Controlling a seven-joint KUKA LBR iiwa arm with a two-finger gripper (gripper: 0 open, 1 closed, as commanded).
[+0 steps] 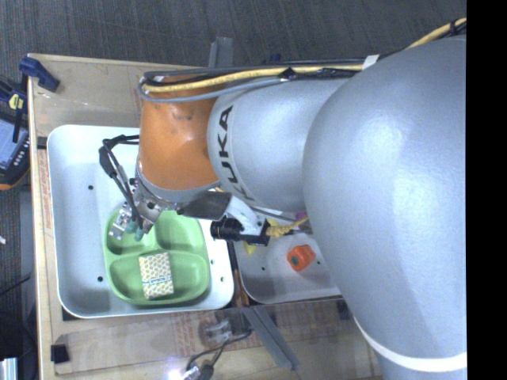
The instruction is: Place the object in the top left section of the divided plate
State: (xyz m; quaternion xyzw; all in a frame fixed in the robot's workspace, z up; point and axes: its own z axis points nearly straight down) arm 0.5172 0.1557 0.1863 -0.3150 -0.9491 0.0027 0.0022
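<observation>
A green divided plate lies in the left white bin, near its front right corner. A small square block with a speckled yellow and blue pattern lies flat in the plate's large near section. My gripper hangs low over the plate's upper left section, under the arm's orange band. A small teal bit shows beside the gripper tip. The arm hides the plate's upper right part.
An orange object lies in the right bin, with yellow and purple pieces half hidden under the arm. The grey arm covers most of the right side. A blue clamp sits at the bench's far left corner.
</observation>
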